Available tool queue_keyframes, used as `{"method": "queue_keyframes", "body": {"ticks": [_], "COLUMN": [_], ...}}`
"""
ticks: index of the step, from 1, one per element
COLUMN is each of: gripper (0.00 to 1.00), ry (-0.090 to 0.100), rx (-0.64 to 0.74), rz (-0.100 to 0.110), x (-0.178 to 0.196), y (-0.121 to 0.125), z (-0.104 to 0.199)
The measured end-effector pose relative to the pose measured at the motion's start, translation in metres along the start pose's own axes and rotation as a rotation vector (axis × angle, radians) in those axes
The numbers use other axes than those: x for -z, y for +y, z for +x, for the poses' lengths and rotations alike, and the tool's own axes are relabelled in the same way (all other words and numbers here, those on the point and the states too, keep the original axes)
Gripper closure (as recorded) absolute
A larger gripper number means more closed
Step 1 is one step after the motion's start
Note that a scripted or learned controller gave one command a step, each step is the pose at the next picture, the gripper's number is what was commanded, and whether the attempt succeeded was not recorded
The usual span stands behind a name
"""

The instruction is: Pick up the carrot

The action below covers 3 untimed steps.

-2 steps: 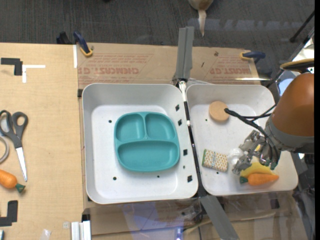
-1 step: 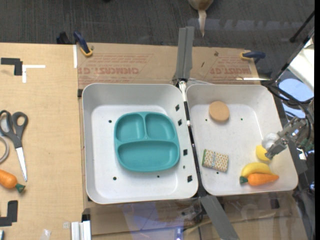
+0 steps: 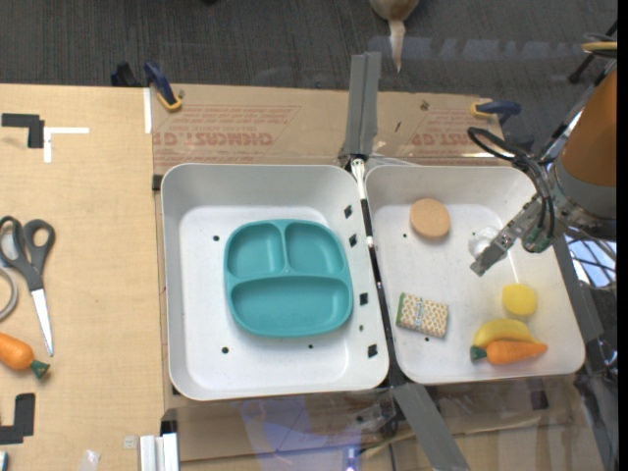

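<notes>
Where it lies, carrot [image 3: 512, 352] is orange, green-tipped

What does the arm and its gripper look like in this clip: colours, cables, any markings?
The arm is grey with a broad orange band above the wrist. Black cables loop along it toward the wrist. The gripper is a slim metallic grey piece with light, silvery fingers, and there is a hint of green at its base. I can make out no markings or labels.
</notes>
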<state>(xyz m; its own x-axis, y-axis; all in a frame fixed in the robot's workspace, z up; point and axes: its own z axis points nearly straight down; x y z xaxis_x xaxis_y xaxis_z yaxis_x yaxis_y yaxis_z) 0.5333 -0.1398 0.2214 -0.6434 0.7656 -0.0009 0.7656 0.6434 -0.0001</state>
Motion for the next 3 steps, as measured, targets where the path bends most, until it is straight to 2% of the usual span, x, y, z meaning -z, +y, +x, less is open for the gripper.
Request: {"method": "queue_keyframes", "body": {"ticks": [1, 2, 3], "gripper": [1.00, 1.00, 1.00], "ry": [-0.002, 0.001, -0.001], "rx": [0.045, 0.080, 0.024], "rz": [0.000, 0.000, 0.000], "x": [0.087, 0.003, 0.063], "y": [-0.060, -0.042, -0.082], "z": [-0.011, 0.036, -0.012]}}
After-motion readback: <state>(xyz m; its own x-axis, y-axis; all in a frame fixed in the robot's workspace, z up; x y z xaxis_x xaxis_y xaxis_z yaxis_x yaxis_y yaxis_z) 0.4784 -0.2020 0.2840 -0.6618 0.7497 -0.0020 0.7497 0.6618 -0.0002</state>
